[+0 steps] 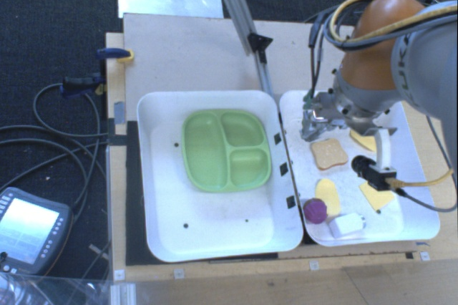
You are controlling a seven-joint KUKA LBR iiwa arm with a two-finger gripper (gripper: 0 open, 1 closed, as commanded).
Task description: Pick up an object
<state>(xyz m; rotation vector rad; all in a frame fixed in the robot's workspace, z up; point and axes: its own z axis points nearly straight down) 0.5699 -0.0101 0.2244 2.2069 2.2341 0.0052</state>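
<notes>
Nearest, in the right bin [429, 228]: white block [346, 225], purple ball [315, 210], yellow pieces [328, 190]. Farther back, toast slice [329, 153] lies just beside the lowered gripper [313, 126]; its opening cannot be judged. Left bin [154, 175] holds a green divided tray [225, 149].

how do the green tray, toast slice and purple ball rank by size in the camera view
1. green tray, by far the largest
2. toast slice
3. purple ball, smallest, though not much smaller than the toast
</notes>
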